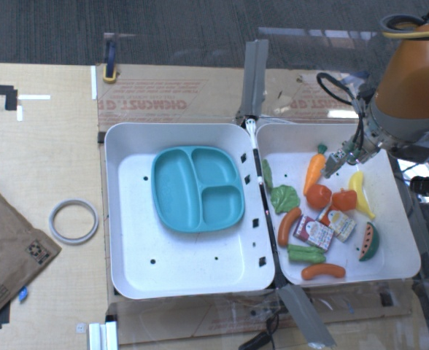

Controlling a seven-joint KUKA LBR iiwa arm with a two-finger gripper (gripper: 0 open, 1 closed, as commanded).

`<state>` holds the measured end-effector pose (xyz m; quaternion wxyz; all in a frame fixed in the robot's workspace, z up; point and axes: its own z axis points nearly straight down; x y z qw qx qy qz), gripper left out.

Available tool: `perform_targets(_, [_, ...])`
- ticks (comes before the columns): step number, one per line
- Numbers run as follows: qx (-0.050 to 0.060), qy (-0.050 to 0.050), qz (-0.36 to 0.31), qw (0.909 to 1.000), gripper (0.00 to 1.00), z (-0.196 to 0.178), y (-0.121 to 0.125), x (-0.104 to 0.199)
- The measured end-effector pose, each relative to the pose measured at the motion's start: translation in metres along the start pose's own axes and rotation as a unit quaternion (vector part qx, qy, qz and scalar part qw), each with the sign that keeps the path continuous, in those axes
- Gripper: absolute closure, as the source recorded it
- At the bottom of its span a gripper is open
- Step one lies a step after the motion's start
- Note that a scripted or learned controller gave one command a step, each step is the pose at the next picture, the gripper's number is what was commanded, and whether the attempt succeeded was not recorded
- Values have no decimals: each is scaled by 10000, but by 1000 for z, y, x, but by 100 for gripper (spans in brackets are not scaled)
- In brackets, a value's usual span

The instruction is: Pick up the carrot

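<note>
I see the carrot (pixel 314 170) in the right bin (pixel 400 265), in the upper part of the toy pile: orange tapered body, small green tuft at the top end. Its long axis runs near vertical in the view, slightly tilted, green end up toward the bin's far wall, narrow tip down and a bit left, ending against the red tomato (pixel 318 195). It lies flat on the bin floor.

The gripper (pixel 337 162) sits just right of the carrot, close to its upper half; I can't tell whether the fingers are apart or closed, and I see nothing between them. The carrot looks untouched, not lifted.

Relative to the carrot: green leafy piece (pixel 284 196) lower left, yellow banana (pixel 360 193) to the right, sausage (pixel 289 226) below, watermelon slice (pixel 369 241) well down-right. The teal divided plate (pixel 198 188) sits in the left bin (pixel 127 217), well to the left.
</note>
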<state>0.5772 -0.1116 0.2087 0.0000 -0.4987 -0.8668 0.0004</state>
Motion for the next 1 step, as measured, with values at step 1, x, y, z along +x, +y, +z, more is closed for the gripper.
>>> perform_targets(1, [-5, -10, 1488, 9889, 100, -67, 10, 41])
